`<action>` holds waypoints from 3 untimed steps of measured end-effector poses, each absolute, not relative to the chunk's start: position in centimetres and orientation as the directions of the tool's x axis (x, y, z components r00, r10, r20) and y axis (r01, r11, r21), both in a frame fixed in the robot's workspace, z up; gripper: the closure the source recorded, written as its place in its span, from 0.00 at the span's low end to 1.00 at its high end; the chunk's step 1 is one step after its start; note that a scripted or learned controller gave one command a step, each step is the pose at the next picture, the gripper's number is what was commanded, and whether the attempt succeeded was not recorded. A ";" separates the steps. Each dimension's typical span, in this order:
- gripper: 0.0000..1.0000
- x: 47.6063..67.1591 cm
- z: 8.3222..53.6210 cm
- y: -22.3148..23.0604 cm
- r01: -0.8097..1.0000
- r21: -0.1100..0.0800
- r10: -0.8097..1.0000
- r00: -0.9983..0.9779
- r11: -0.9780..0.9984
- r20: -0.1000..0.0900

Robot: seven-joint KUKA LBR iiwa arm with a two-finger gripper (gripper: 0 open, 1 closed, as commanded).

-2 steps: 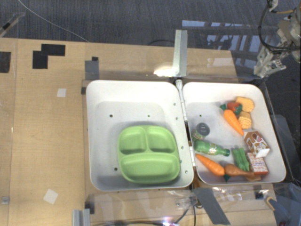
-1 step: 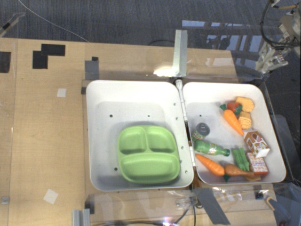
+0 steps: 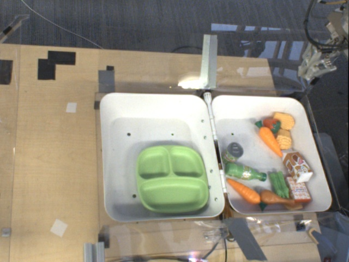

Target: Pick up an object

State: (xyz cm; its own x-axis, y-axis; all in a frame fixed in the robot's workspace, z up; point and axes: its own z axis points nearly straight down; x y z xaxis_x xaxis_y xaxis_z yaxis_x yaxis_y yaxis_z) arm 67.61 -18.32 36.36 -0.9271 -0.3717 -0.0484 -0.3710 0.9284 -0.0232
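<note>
I'm at the very start of the pick: nothing is lifted, and the tool [image 3: 317, 64] sits high at the far right corner of the desk [image 3: 49, 162], outside the bins and well apart from anything it could take. From this slanted view I can't tell how it is set, so I won't guess.

The candidates all lie in the right bin [image 3: 240, 116]. Along its right side I see a cluster: a yellow corn piece [image 3: 284, 120] at the top, an orange carrot [image 3: 269, 140] slanting down beside it, then a small carton [image 3: 297, 166] printed red and white and a second red box [image 3: 299, 191] below it. Nearer the front edge lie a green bottle [image 3: 245, 172] on its side, a second carrot [image 3: 243, 191] just in front of it, and a green bundle [image 3: 279, 184] between bottle and cartons. A small grey round thing [image 3: 235, 149] sits alone near the divider. The left bin [image 3: 117, 113] carries a green divided plate [image 3: 172, 178].

My judgement is that the next move calls for choosing one target and bringing the arm across and down over the right bin. The green bottle looks the fairest choice: it has open floor on its far side, though the carrot crowds it in front, so I'd want the approach lined up across its narrow body, not along it
</note>
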 end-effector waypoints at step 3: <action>1.00 67.3 33.3 -18.8 -0.361 -0.010 -0.361 -0.932 0.933 -0.023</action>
State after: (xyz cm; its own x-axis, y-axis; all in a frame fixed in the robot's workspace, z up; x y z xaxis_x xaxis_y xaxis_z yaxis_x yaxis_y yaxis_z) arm 67.32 -18.83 33.33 -0.9322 -0.3611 -0.0227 -0.3610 0.9325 -0.0104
